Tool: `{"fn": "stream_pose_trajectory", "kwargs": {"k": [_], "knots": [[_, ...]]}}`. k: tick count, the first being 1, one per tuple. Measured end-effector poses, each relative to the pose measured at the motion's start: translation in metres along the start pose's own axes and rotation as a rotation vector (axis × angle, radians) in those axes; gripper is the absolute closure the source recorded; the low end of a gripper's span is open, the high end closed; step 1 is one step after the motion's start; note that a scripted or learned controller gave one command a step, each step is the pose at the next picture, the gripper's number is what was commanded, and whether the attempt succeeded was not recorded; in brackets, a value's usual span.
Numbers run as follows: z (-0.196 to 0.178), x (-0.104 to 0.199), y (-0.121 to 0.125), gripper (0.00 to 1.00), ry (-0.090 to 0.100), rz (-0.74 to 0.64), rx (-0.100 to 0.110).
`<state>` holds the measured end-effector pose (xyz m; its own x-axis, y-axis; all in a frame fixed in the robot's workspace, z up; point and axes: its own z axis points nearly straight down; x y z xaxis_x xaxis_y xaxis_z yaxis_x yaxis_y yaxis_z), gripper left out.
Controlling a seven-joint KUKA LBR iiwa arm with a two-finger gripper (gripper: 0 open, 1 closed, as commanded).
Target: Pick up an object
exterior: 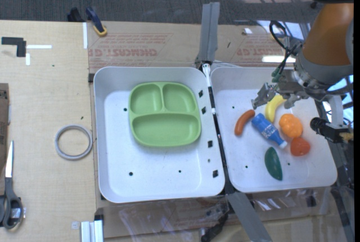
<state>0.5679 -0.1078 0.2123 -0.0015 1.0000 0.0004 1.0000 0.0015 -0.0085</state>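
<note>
The right bin [247, 173] holds several toys: a yellow banana [274, 108], an orange sausage [243, 121], a blue bottle [266, 128], an orange fruit [290, 125], a red-orange piece [300, 147] and a dark green piece [273, 163]. My gripper [276, 97] hangs over the bin's far side, just above the banana's upper end. Its fingers [261, 98] stand open, one on each side of the banana's tip. Nothing is lifted; every toy lies on the bin floor.
In the left bin [112, 139] lies a green divided plate [165, 113]. On the wooden bench to the left are a grey tape ring [73, 141] and scissors [10, 204]. A grey divider [210, 32] rises between the bins at the back.
</note>
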Motion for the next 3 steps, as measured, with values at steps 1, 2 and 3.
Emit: {"fn": "stream_pose_trajectory", "kwargs": {"k": [1,2,3], "knots": [[0.124,0.005,0.002,0.00,0.000,-0.059,-0.004],[0.119,0.004,0.002,1.00,0.001,-0.056,0.002],[0.024,0.041,0.002,1.00,-0.001,0.371,-0.002]]}}
